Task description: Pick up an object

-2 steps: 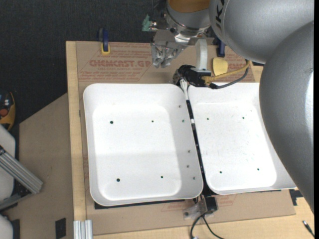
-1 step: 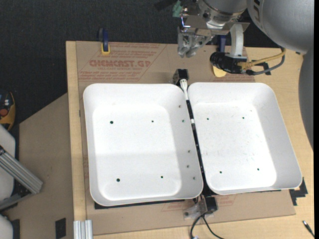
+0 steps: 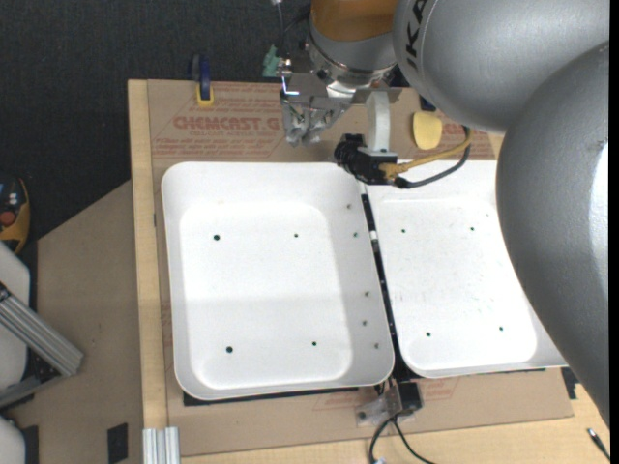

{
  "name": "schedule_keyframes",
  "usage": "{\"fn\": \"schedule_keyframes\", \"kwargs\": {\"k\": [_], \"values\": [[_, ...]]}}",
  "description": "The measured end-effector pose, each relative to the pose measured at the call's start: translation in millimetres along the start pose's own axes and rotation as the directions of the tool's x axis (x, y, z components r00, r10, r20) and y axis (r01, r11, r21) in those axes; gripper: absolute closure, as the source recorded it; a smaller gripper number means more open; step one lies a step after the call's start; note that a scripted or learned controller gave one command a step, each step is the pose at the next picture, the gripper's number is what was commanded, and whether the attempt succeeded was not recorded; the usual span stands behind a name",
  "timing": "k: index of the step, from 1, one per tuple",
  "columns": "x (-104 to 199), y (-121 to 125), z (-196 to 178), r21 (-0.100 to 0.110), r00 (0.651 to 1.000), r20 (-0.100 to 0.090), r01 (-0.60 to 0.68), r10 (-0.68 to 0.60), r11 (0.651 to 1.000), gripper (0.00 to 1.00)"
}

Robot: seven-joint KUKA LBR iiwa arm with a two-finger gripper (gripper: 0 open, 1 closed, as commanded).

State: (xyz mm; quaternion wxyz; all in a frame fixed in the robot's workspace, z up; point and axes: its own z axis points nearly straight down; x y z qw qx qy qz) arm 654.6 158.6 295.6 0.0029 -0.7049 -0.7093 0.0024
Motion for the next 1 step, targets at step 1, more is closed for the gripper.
{"fn": "schedule_keyframes", "kwargs": {"k": [1], "values": [[-54.4, 9.8, -47.1, -0.015, 1.000, 0.002, -0.011, 0.011, 1.000, 1.00]]}}
